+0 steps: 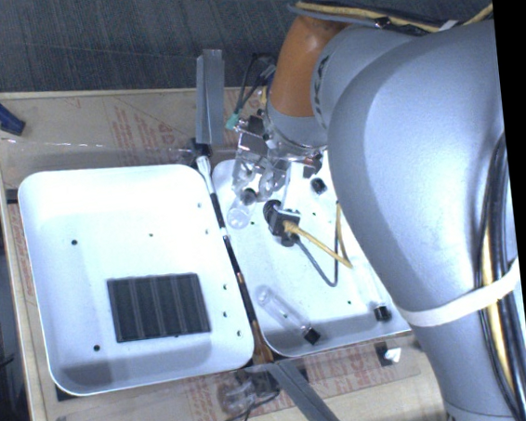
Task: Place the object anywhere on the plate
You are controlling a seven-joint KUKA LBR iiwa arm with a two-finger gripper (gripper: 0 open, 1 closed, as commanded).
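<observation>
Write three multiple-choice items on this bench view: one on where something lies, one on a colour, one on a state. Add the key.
1. Where does the dark ribbed rectangular plate lie?
A. In the left bin
B. In the right bin
C. On the floor

2. What colour is the band above the arm's wrist?
A. Blue
B. Orange
C. Green

3. How does the clear object in the right bin stand to the plate?
A. Resting on it
B. Leaning against it
C. Apart from it, in the other bin

Key: 1 A, the plate sits on the left bin's floor. 2 B, the band reads orange against the grey arm. 3 C, the bins' rims separate them.
</observation>
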